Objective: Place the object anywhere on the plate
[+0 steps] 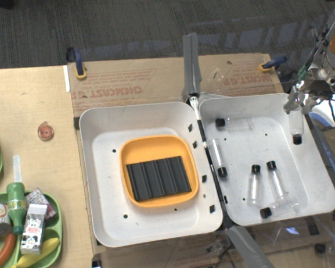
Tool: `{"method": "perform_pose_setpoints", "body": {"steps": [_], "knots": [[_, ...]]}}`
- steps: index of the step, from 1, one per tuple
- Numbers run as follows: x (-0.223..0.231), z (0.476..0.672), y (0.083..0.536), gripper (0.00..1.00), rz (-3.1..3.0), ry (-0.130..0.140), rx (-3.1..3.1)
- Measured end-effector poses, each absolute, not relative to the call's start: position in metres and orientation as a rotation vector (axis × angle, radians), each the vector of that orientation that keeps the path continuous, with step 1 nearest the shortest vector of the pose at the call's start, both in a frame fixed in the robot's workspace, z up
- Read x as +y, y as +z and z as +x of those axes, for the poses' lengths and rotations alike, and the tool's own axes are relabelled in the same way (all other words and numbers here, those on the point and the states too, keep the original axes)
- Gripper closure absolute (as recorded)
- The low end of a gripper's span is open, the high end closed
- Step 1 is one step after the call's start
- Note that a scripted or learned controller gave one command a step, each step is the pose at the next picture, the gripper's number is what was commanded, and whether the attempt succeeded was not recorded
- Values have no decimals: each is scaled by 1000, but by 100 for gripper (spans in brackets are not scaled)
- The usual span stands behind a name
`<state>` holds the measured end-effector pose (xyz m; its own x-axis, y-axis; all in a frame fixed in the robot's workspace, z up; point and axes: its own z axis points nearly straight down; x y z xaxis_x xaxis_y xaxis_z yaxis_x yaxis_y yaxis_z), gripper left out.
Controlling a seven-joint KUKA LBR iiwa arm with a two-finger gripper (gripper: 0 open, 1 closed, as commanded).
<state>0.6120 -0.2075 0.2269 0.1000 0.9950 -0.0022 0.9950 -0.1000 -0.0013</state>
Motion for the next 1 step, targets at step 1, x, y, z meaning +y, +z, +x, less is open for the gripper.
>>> {"method": "perform_pose_setpoints", "body": {"steps": [1], "knots": [[-202,659,221,100,1957,-2,2456]]}}
